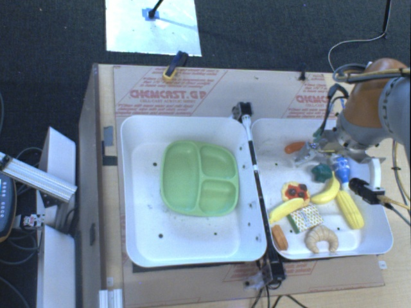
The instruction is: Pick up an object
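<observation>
Several small toy foods lie in the right-hand shallow white bin (385,236), at the right of the frame. An orange carrot-like piece (295,147) rests near the bin's upper left, with a dark teal lump (321,171) below and to its right. Lower down sit two yellow bananas, one (327,191) curved beside a yellow corn cob (350,209), the other (286,209) angled toward the divider. Between them lies a small round piece with red and dark spots (296,190). A checked green and white block (306,217), a tan croissant (322,237) and an orange sausage-shaped piece (279,237) sit along the bin's lower part.

The pincer (319,147) hangs over the upper part of this bin, just right of the carrot-like piece; whether its tips are apart or together I cannot tell. A blue part (342,171) shows below the grey arm with the orange band (367,104).

The left white bin (141,236) holds a light green divided plastic plate (200,178). Both bins rest on the brown desk (192,88).
</observation>
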### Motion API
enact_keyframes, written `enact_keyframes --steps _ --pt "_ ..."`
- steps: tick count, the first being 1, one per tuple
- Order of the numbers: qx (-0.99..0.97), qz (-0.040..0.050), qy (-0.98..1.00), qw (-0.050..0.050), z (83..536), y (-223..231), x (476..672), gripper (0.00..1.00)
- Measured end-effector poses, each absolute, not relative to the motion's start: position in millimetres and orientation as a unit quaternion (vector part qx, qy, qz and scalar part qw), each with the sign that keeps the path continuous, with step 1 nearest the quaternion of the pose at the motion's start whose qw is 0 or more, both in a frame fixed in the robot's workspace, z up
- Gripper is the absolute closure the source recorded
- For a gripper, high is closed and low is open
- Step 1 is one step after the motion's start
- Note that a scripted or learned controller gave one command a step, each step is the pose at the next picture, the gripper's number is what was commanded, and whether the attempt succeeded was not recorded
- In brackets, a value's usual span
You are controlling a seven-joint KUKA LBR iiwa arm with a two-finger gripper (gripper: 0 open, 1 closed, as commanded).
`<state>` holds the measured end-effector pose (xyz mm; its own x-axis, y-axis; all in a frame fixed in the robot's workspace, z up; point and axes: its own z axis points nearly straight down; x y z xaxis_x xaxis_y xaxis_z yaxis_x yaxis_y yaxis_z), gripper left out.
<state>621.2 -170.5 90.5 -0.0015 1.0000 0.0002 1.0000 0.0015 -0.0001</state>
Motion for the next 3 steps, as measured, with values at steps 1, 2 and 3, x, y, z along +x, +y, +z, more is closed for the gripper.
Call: enact_keyframes --steps 1,2,3 --pt "-0.707 -0.0005 -0.707 -0.001 84.6 -155.9 578.9 0.0" --pt "-0.708 0.0059 -0.706 0.006 84.0 -120.6 665.4 0.0" --pt "-0.708 0.0096 -0.706 0.011 92.5 -121.6 663.1 1.0"
